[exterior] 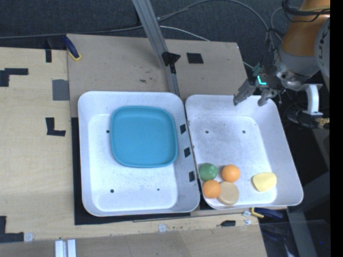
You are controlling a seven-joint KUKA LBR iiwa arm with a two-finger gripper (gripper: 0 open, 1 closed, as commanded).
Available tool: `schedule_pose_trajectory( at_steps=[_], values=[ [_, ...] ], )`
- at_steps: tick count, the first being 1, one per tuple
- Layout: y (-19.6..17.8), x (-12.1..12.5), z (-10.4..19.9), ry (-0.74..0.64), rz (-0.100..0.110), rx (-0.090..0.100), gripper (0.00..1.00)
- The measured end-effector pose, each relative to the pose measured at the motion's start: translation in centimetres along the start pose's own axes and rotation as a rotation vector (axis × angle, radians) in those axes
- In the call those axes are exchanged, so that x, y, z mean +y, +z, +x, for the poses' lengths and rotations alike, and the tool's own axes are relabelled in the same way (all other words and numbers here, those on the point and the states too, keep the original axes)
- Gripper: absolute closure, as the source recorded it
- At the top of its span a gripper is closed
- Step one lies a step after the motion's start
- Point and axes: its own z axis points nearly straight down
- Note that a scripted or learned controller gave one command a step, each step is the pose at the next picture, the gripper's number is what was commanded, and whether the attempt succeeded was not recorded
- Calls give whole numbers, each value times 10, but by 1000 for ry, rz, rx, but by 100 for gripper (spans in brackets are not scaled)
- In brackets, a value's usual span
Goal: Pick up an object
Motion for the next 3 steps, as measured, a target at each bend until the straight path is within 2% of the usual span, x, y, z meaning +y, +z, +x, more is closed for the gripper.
schedule_pose_trajectory(
  at_steps=[1, 2, 3],
  values=[
    [0, 0, 0, 0, 0, 0, 0],
    [63, 1, -2, 0, 6, 1, 0],
    [107, -2, -6, 1, 4, 0, 0]
  ],
)
